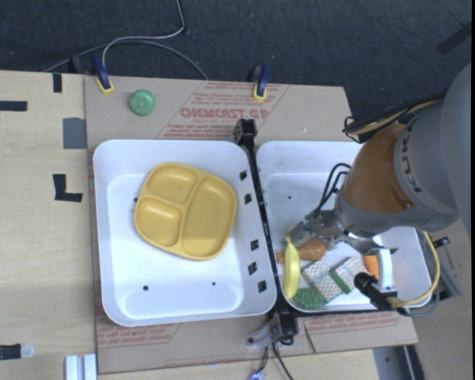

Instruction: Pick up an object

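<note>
My gripper (307, 232) reaches down into the right bin (301, 172), low over its front left part. Just under it lies an orange piece (311, 250), touching or nearly touching the gripper. A yellow banana (290, 270) lies lengthwise by the bin's left wall. A green knobbly item (307, 297) sits at the front edge, beside a pale patterned pad (332, 277). Another orange item (370, 261) shows near the wrist. I cannot see anything held.
The left bin (111, 212) holds a yellow divided plate (185, 210). A green ball (142, 102) rests on the cardboard behind the bins. The grey arm (404, 172) covers the right bin's right half. Blue-and-yellow clamps (260, 81) stand at the back.
</note>
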`<state>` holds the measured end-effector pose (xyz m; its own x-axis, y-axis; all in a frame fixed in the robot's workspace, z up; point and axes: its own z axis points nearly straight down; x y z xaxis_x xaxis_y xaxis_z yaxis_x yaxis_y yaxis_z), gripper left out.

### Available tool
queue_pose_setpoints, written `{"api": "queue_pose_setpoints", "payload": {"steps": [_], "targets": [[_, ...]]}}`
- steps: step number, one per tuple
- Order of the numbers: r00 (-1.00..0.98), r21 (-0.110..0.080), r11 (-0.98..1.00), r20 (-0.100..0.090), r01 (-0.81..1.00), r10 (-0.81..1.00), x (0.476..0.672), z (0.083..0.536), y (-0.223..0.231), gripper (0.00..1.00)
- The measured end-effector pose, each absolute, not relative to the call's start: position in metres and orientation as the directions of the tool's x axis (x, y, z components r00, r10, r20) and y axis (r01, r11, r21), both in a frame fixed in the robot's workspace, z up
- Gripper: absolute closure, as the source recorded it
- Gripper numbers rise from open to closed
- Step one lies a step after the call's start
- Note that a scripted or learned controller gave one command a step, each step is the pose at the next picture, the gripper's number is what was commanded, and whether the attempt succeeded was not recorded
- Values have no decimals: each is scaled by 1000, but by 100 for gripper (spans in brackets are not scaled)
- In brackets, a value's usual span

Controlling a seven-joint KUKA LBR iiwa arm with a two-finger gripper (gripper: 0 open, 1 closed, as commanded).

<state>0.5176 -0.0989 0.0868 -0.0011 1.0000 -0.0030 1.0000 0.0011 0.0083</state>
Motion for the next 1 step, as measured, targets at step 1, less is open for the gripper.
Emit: {"api": "queue_pose_setpoints", "payload": {"steps": [1], "targets": [[0,9,1,-6,1000,1000,518,96,-100,100]]}}
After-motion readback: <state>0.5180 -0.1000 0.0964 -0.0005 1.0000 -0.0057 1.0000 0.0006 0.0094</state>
